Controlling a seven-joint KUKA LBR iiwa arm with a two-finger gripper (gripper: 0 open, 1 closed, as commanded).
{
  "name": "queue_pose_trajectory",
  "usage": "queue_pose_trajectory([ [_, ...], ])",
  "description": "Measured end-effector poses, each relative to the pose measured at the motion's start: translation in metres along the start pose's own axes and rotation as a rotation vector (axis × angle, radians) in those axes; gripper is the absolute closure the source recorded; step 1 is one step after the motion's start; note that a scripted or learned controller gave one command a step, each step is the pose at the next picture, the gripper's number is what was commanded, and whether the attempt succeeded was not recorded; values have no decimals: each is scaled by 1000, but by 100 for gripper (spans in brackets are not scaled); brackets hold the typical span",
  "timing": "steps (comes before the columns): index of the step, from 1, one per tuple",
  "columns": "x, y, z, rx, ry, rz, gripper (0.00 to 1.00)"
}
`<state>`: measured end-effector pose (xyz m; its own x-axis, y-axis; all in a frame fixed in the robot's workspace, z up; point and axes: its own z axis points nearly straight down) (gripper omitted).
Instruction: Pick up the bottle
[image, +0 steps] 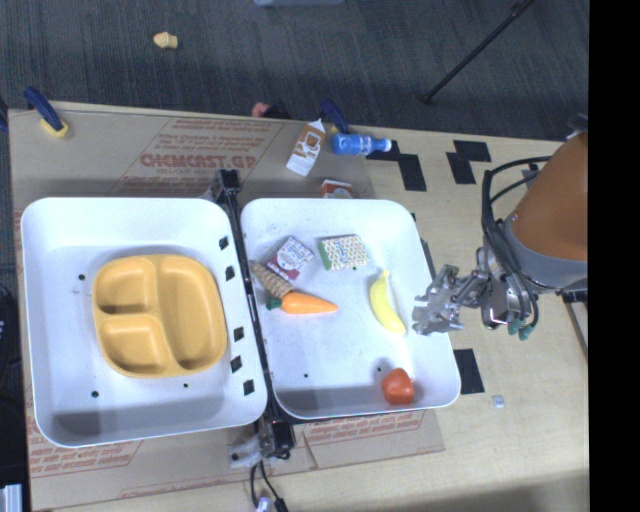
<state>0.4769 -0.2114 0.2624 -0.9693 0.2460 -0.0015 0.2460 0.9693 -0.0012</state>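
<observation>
Bottle (358, 145), just one, blue, lying on its side on the bench (500, 440) beyond the right bin's far edge, outside both bins and well apart from the gripper.

Now by size. One bench, one sheet of printed cardboard (190, 155) under the bins. Two white bins: the left bin (50, 300) and the right bin (330, 385), touching along their shared edge. One arm (555, 215), grey with its orange band, coming in from the right.

One yellow tray (158, 313), three compartments, sits in the left bin.

The gripper (432, 310) hangs at the right bin's right rim, just beside the banana; whether its fingers are spread or closed, I cannot tell, and nothing is seen between them.

In the right bin, six things, one of each: banana (386, 302) near the right wall, carrot (307, 304) in the middle, green box (343, 252) and purple packet (293, 256) side by side toward the back, brown cone (269, 283) touching the carrot's blunt end, red tomato (398, 386) at the near right corner.

One small carton (306, 148) lies on the cardboard, left of the bottle.
</observation>
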Motion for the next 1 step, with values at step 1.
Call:
queue_pose_trajectory([
  [1, 1, 0, 17, 0, 4, 262, 100],
])
